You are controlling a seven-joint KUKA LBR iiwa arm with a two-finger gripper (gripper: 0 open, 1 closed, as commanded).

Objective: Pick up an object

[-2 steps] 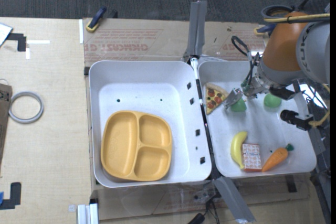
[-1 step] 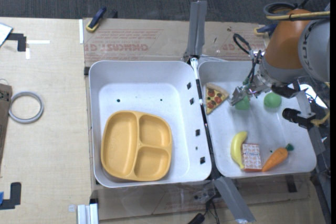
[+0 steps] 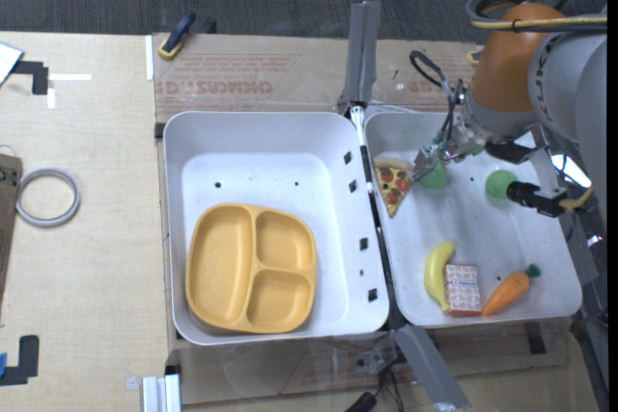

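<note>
- carrot (image 3: pixel 506 291), small box (image 3: pixel 463 288) and banana (image 3: pixel 436 271) are seen at the right bin's (image 3: pixel 483 217) near edge
- gripper (image 3: pixel 432 161) is lowered by the pizza slice (image 3: pixel 390 185), touching a green thing (image 3: pixel 434 175); its grip can't be made out
- yellow plate (image 3: pixel 253 267) is sat in the left bin (image 3: pixel 193 150)

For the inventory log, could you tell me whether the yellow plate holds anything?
Empty: all three compartments of the yellow plate show bare.

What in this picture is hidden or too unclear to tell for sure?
- The gripper: too small and blurred to tell how its fingers stand.
- The green thing under the gripper: partly covered by it, so its kind is unclear.
- The green ball: its right side is hidden behind the arm's black fitting.
- The small box: its print is too small to read.
- The banana: the box covers its lower end.
</note>
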